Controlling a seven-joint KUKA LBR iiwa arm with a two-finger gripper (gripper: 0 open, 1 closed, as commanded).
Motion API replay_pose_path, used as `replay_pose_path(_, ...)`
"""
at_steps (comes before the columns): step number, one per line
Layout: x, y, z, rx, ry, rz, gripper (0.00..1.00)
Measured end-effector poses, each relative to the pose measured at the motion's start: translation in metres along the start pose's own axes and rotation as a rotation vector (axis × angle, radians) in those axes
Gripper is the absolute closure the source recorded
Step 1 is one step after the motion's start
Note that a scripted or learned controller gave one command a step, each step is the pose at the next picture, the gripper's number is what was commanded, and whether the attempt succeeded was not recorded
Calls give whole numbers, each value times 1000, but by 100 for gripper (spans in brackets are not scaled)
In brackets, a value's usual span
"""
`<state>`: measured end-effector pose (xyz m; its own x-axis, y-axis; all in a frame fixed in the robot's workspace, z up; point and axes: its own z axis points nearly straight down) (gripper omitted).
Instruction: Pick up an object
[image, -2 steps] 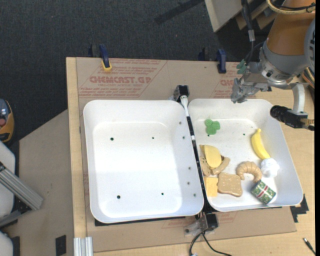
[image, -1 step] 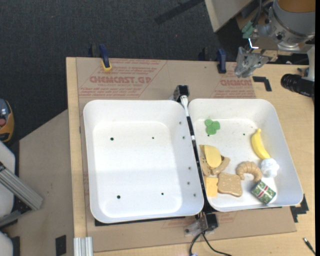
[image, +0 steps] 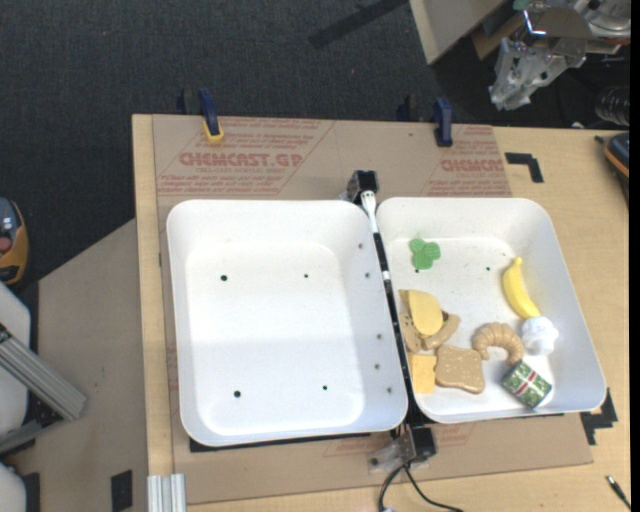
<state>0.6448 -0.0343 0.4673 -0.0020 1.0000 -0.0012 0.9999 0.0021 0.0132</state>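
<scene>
Brown board covers the tabletop (image: 300, 150), with two shallow white bins side by side on it. High in the far right corner hangs the claw (image: 520, 75), off the board altogether; whether its grip is wide or narrow cannot be told from this angle. Nothing is seen between its tips. Well below the claw sits the right bin (image: 560, 260), holding all the objects: a green piece (image: 425, 253) closest beneath it, a banana (image: 518, 288) a little further down, then a croissant (image: 498, 340), a yellow wedge (image: 424, 313), a slice of toast (image: 459, 369) and a small green-and-red can (image: 527, 384) farthest away. Down and far to the claw's left lies the left bin (image: 270, 320).
</scene>
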Motion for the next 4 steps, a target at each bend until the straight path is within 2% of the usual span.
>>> replay_pose_path(1,1,20,-73,1,-1,0,100)
replay_pose_path(2,13,19,103,31,3,3,100)
replay_pose_path(3,78,22,-80,-10,3,-5,100)
replay_pose_path(4,75,22,-79,5,0,-1,100)
